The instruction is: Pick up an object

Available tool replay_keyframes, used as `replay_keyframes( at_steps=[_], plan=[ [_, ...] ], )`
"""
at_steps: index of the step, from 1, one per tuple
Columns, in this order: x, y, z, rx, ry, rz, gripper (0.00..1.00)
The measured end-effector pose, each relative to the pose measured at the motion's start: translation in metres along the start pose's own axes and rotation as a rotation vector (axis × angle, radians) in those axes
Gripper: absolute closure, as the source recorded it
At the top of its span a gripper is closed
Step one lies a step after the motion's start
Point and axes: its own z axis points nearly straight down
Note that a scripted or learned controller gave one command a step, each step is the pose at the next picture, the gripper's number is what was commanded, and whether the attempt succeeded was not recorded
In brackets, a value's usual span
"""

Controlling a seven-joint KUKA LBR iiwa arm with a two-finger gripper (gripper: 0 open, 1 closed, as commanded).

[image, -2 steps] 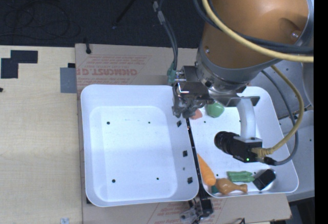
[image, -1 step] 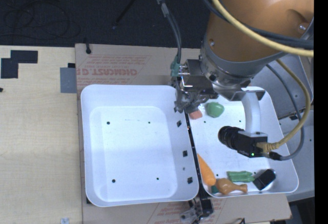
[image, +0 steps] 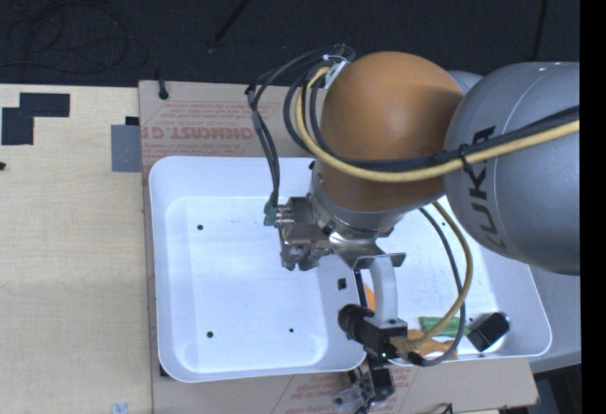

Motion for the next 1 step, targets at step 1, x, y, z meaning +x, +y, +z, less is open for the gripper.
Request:
replay_keyframes(
  at_steps=[1],
  plan=[
    [-0.0046,0.0387,0.0685,-0.008,0.002,0.001,1.00]
  ],
)
